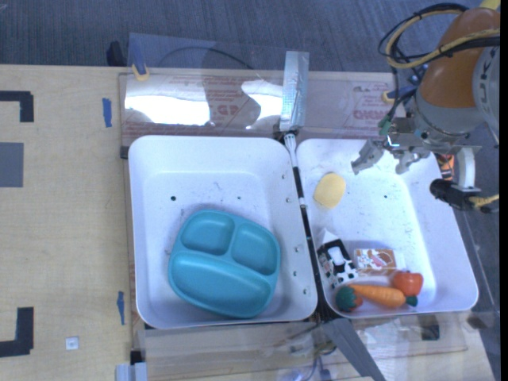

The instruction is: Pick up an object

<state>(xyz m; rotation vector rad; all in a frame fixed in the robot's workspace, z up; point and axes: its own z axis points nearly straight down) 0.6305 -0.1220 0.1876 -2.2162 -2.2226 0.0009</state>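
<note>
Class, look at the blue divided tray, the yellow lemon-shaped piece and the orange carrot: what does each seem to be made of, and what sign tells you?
Blue tray: likely moulded plastic, smooth with a soft sheen, rounded compartments in one even colour.
Lemon: probably toy plastic, with a uniform pale yellow, matte surface.
Carrot: probably toy plastic too, with flat bright orange and a green tip; foam or rubber cannot be ruled out.

Open fingers (383, 159) hang empty over the right bin (444, 236), near a yellow lemon (329, 190).
</note>
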